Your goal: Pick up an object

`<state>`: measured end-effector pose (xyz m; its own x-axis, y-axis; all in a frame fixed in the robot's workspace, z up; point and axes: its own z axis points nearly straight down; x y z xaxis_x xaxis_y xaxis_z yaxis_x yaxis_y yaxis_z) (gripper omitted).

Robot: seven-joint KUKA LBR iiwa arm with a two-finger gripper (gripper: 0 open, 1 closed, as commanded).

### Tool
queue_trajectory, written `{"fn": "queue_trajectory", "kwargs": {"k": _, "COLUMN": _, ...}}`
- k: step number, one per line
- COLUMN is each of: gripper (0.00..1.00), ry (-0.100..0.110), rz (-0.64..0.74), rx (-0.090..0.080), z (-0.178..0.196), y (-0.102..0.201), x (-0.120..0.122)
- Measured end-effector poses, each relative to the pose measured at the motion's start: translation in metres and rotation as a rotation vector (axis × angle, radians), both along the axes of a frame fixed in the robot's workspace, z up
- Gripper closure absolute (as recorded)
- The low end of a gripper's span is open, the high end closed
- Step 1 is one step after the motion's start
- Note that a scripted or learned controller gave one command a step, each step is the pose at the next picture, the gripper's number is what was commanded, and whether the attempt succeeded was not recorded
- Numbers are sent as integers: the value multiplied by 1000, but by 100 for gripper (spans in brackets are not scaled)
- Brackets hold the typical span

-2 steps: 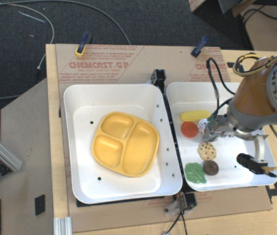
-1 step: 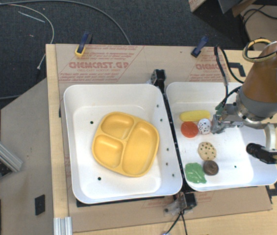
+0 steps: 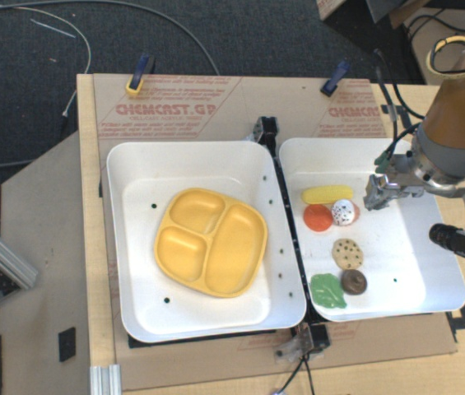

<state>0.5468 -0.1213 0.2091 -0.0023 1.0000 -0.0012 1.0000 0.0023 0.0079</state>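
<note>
Two shallow white bins side by side on a cardboard-covered table point(image 3: 216, 105), seen from above at a slant. In the left bin point(image 3: 125, 188): a yellow divided plate point(image 3: 211, 241) with three compartments, lying flat near the middle, slightly turned. In the right bin point(image 3: 430, 278): a cluster of small toy foods toward its left side. Nearest the far wall, a yellow banana-like piece point(image 3: 327, 194) lying crosswise. Just below it, an orange-red round piece point(image 3: 318, 218) touching a white speckled ball point(image 3: 343, 212) on its right. Further toward the near edge, a tan chocolate-chip cookie point(image 3: 347, 253), apart from the pair above. Below that, a brown doughnut-like ring point(image 3: 354, 282) just beside a green leafy piece point(image 3: 327, 290) in the near-left corner.

Reaching in from the right, the grey arm with its orange band point(image 3: 458, 113). Pincer point(image 3: 378, 192) low over the right bin, just right of the banana-like piece and the speckled ball, near both but touching neither as far as visible. Fingers too small and dark to separate against the wrist hardware, so cannot tell how far open; nothing visibly caught between them.

Two blue clamps point(image 3: 140, 72) point(image 3: 336, 76) on the far edge of the cardboard. Black clips point(image 3: 267, 128) at the seam between the bins. Cables on dark carpet point(image 3: 43, 48) beyond the table.
</note>
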Motion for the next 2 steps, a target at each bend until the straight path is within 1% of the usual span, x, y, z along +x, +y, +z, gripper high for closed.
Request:
{"fn": "queue_trajectory", "kwargs": {"k": 1, "gripper": 100, "ry": 6, "rz": -1, "rx": 1, "z": 5, "y": 0, "x": 1}}
{"fn": "queue_trajectory", "kwargs": {"k": 2, "gripper": 100, "ry": 5, "rz": 4, "rx": 3, "z": 18, "y": 52, "x": 2}}
